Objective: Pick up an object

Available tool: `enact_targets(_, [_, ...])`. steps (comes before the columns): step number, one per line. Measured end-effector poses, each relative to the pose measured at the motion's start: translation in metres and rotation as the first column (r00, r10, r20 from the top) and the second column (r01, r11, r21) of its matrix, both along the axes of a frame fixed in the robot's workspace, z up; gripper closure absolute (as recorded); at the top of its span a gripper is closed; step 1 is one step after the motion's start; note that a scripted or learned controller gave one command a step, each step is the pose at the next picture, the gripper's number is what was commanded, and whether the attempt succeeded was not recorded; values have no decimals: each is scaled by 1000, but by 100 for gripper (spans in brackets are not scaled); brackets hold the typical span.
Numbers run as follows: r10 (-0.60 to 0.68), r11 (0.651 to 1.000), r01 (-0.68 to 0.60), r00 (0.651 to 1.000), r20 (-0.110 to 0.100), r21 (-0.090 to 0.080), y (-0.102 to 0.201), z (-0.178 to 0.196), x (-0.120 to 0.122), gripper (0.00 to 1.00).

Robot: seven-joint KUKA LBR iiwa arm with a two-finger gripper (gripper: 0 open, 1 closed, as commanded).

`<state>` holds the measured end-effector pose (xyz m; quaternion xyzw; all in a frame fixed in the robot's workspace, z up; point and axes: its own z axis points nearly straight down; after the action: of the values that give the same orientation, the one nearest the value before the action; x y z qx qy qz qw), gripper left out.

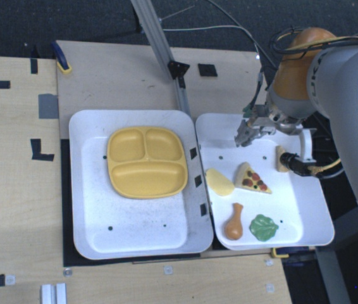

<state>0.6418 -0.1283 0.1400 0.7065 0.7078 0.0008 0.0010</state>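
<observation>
2 shallow white bins on the worktop. Left bin: 1 yellow plastic 3-compartment plate. Right bin: 4 toy foods clear to see – 1 pale yellow wedge, 1 pizza slice, 1 orange-brown drumstick, 1 green leafy piece; plus 1 tan piece at the right wall, partly hidden. Hand hangs over the right bin's back left part, above the pizza slice. Nothing visible in it; can't tell how far open.
</observation>
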Motion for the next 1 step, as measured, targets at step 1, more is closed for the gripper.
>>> enact_targets(1, [-2, 1000, 2, 1000, -1, 0, -2, 52, -9, 100])
